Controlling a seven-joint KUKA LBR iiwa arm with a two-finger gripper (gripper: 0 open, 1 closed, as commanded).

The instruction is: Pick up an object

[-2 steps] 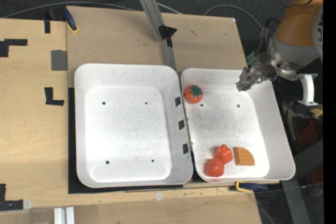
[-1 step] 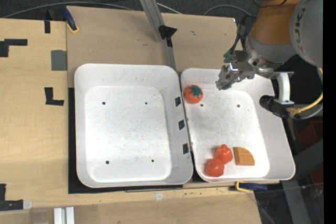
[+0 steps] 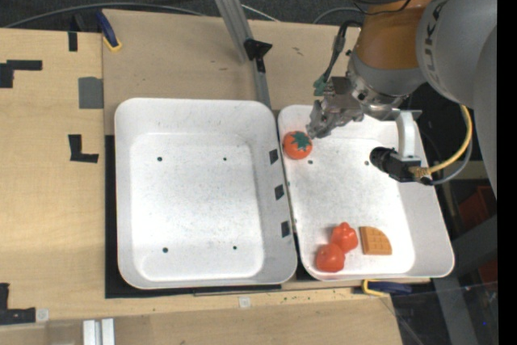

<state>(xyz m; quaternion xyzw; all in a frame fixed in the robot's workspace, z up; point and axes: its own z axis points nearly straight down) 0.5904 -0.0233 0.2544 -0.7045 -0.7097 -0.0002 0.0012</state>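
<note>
Arm reaching into the right bin, tool hanging just beside a small tomato.

The grey arm (image 3: 420, 20) is coming in from the right, and its tool (image 3: 321, 125) is hovering at the far left corner of the right bin (image 3: 420, 206), with the red tomato (image 3: 296, 145) with its green top lying just beside and below the tips; nothing is showing between them, and how wide the tool is standing I cannot tell. Near the bin's front edge a red pepper-like toy (image 3: 337, 246) is lying beside a tan waffle-like piece (image 3: 375, 241). The left bin (image 3: 194, 190) is sitting alongside on the tabletop (image 3: 48, 174).
</note>
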